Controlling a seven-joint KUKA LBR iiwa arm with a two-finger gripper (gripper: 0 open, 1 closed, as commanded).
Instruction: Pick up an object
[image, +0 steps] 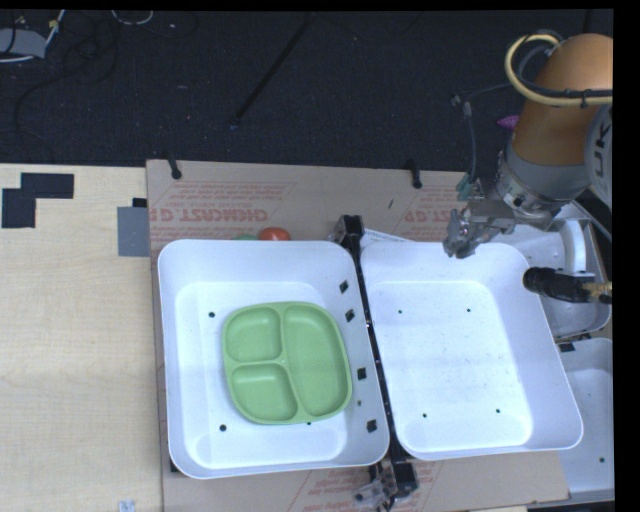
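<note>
Green divided plate (287, 362) lies flat in the left bin (190, 300). Whether the gripper (462, 243), over the right bin's (540, 400) far rim, is open or closed, I cannot tell.

The left bin's (180, 300) far rim is hiding most of a red object (273, 235); its identity is remaining indeterminate.

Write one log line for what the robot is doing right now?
gripper: above right bin's far rim | green plate: in left bin, untouched | pick: not yet done
</note>
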